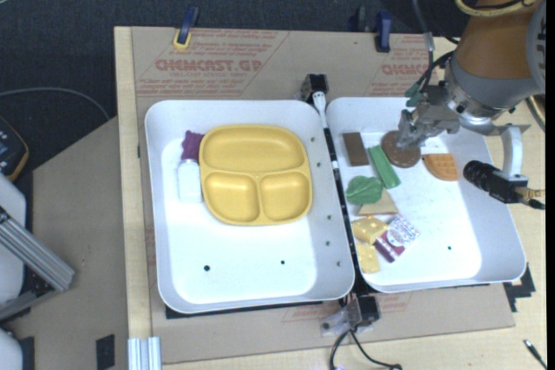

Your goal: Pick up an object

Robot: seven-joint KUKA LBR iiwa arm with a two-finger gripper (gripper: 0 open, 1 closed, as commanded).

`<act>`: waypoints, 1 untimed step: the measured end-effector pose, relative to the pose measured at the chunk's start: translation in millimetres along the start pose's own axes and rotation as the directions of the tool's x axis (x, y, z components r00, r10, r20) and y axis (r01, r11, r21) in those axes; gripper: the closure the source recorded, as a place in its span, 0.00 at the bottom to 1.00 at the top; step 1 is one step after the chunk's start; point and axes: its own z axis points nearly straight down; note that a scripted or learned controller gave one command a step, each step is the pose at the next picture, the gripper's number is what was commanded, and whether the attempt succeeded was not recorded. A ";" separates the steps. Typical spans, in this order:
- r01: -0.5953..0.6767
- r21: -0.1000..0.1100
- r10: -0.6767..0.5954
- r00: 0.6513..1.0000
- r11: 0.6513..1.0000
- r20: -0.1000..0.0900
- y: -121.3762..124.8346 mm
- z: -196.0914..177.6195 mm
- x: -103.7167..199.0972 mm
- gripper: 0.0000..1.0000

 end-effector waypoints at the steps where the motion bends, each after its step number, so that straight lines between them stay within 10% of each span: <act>1: 0.000 0.001 0.000 1.000 1.000 0.001 12.1 7.2 -1.3 1.00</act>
